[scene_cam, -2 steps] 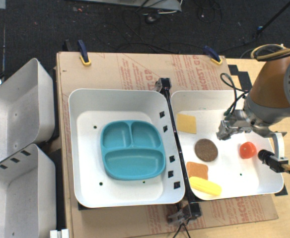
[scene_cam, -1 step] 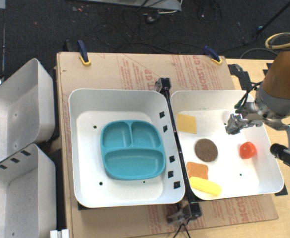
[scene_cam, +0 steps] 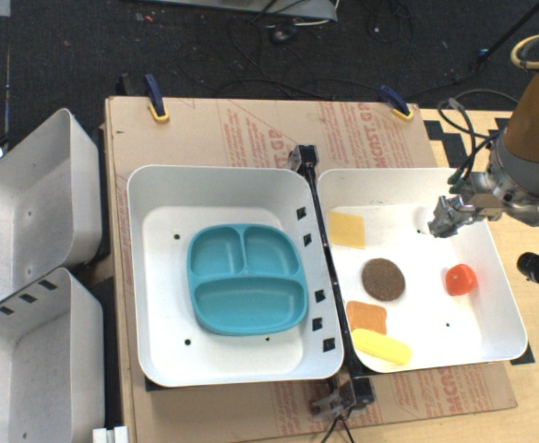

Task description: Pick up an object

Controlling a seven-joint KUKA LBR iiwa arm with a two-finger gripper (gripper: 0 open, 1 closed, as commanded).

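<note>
Two shallow white plastic bins are set side by side on a brown cardboard sheet over dark carpet. A smooth teal divided tray lies in the left bin. Scattered in the right bin are a flat yellow square, a round brown patty, a small red tomato, an orange slab and a yellow banana-like piece touching it. Near the right bin's upper right rim the gripper is seen, apparently above the bin floor; whether its jaws are apart cannot be told.
</note>
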